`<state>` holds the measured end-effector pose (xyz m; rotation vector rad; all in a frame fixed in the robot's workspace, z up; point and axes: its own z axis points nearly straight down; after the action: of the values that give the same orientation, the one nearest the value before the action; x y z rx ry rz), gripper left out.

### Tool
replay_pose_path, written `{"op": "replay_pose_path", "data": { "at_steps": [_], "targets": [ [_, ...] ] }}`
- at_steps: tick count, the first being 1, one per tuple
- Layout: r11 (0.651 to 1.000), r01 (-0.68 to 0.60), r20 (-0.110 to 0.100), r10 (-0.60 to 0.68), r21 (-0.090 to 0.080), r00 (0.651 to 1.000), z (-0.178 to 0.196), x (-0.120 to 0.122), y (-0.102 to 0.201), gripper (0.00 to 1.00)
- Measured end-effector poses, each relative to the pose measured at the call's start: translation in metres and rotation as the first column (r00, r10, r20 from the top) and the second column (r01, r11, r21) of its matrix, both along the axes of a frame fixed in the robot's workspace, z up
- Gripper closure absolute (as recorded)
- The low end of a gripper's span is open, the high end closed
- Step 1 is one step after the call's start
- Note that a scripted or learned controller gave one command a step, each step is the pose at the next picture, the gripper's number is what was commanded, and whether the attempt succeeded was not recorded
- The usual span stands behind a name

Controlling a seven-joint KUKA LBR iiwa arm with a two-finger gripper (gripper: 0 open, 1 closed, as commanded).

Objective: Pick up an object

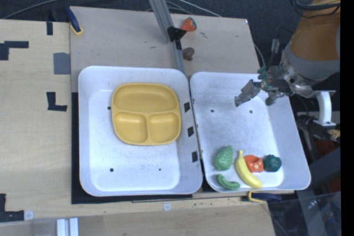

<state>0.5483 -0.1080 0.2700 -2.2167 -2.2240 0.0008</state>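
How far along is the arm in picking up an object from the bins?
Nothing looks done yet: the banana, the tomato and the green toy vegetables lie together in the near corner of the right bin. In hand: the gripper is above that bin's far part, apart from them, holding nothing. Left: reaching one, closing on it and lifting it. The yellow divided plate sits in the left bin.

Grey arm, orange band above wrist, black cables, dark metal jaws

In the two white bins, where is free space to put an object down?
Left bin: the bare strip below the yellow plate. Right bin: the wide middle, between the gripper and the toys. Crowded: its near corner, around the banana.
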Motion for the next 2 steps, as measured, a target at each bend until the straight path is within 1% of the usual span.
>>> {"op": "replay_pose_path", "data": {
  "at_steps": [1,2],
  "targets": [
    [1.000,0.000,0.000,0.000,0.000,1.000,0.000,0.000,0.000,0.00],
    [1.000,0.002,-0.007,-0.002,0.000,1.000,-0.063,-0.007,0.000,0.00]
  ]
}}
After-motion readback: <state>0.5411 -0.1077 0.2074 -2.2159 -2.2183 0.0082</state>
